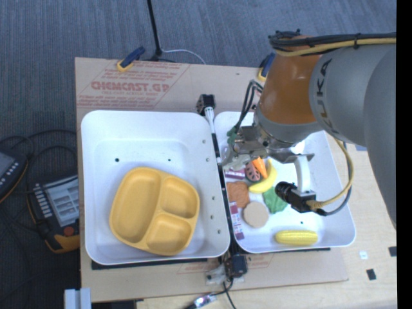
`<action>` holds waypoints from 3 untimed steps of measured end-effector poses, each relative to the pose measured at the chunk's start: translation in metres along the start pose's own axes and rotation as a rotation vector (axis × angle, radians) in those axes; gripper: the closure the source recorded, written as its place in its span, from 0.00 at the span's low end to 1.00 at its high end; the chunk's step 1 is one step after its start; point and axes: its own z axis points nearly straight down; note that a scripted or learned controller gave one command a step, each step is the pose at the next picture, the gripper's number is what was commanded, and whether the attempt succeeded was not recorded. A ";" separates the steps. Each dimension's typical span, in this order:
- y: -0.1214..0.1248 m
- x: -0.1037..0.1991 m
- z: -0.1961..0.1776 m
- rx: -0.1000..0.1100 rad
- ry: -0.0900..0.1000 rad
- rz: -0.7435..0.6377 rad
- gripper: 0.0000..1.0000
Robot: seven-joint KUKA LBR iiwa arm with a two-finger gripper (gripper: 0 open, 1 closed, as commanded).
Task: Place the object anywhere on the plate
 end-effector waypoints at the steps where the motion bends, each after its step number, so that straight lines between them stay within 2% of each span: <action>1: 0.010 0.065 -0.040 -0.003 0.000 0.053 1.00; 2: 0.002 0.136 -0.025 0.004 -0.003 0.303 1.00; 3: 0.002 0.135 -0.026 0.003 -0.003 0.304 0.00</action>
